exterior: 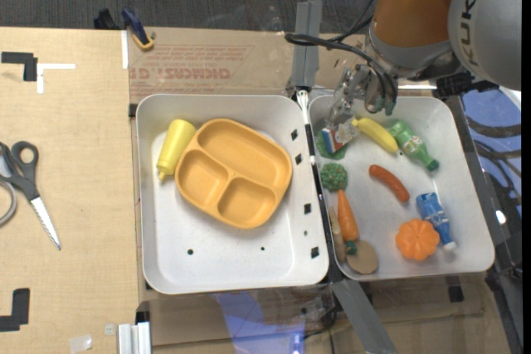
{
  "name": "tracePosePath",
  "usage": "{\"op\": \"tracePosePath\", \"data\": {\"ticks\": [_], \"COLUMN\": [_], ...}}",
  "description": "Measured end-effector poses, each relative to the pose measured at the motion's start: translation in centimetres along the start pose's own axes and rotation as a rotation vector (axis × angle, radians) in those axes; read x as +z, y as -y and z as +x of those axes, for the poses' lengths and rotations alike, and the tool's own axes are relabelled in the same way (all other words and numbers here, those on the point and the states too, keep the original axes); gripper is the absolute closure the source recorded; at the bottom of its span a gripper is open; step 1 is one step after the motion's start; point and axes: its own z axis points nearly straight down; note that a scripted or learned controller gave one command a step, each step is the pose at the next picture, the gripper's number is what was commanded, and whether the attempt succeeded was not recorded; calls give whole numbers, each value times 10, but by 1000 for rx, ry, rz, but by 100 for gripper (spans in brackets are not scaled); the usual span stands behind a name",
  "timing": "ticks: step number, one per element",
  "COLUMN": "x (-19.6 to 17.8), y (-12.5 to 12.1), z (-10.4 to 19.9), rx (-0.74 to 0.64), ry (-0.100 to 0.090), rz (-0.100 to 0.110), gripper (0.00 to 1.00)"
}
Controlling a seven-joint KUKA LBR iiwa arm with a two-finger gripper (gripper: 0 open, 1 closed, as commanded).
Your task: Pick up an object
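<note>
Metal tool (342, 113) hangs over the right bin (465, 178), low above a small red-blue-white object (331, 141) (shape unclear); I cannot tell its state. Beside lie a smooth curved banana (377, 134) and a knobbly broccoli (333, 176).

In the left bin (158, 261), a divided plate (228, 172) sits toward the back edge, a bottle (172, 147) touching its left side. In the right bin (473, 249), a banana (375, 134) lies near the back edge, a sausage (390, 182) mid-bin, a pumpkin (416, 240) toward the front right corner, a carrot (347, 216) along the left wall.
</note>
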Motion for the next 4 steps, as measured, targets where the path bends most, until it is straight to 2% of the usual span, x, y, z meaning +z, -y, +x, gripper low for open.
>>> {"op": "tracePosePath", "data": {"ticks": [1,2,3,4], "x": [13,135,135,124], "y": [78,90,90,90], "z": [-3,-25,-25,-26], "rx": [-161,-18,-18,-20], "ry": [-2,0,0,5], "rz": [1,0,0,0], "gripper": [100,100,0,100]}}
